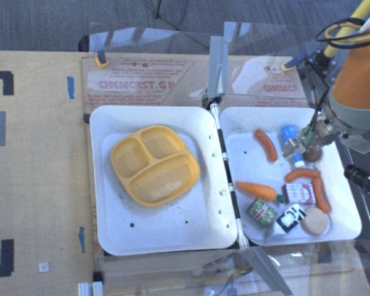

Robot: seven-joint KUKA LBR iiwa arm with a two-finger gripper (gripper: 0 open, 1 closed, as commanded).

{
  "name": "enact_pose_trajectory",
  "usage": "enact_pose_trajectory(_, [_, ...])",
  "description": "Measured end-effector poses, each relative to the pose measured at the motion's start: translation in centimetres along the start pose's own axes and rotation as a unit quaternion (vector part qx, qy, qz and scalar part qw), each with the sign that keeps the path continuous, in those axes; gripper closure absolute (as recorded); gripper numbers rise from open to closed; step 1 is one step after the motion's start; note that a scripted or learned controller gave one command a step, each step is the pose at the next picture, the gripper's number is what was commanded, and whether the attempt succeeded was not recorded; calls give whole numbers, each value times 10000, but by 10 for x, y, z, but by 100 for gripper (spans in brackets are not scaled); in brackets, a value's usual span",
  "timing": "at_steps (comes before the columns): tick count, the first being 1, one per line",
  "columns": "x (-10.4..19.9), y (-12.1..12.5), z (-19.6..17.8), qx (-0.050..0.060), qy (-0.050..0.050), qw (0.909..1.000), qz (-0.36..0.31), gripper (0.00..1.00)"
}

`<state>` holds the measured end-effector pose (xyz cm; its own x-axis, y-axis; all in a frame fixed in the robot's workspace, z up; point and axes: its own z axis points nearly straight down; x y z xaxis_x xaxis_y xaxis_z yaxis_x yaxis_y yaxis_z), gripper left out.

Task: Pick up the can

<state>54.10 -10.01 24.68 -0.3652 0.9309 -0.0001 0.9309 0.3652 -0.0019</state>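
**Can lies near the front edge of the right bin; gripper hovers over the bin's back right part**

The can (262,211), small with a green label, lies on its side in the right bin (246,137), close to the front edge and towards the bin's left side. A carrot (256,190) lies just behind it, its tip pointing to the bin's left wall. Just to the can's right sits a black and white block (289,219), and beside that, in the front right corner, a round tan piece like a bun (314,222). Behind the block is a small pink and white carton (300,193). One sausage (301,175) lies along the carton's back edge, and a second sausage (322,193) runs down its right side. A third sausage (266,145) lies apart from these, nearer the middle of the bin towards the back.

The gripper (307,142) is over the back right part of the same bin, well apart from the can. A blue thing (290,134) sits just beside its left, and a small dark round thing (312,154) is right under it; whether the jaws are wide, narrow, or closed on anything cannot be told here. The arm (356,73), with its orange band, comes in from the right edge.

The left bin (105,165) carries a yellow divided plate (155,164), lying flat near the bin's middle, slightly turned.
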Motion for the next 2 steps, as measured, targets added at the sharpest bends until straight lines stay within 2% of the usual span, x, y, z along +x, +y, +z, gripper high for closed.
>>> enact_pose_trajectory(1, [0,0,0,1,1,10000,1,0])
enact_pose_trajectory(2, [16,-39,158,5,11,9893,1462,0])
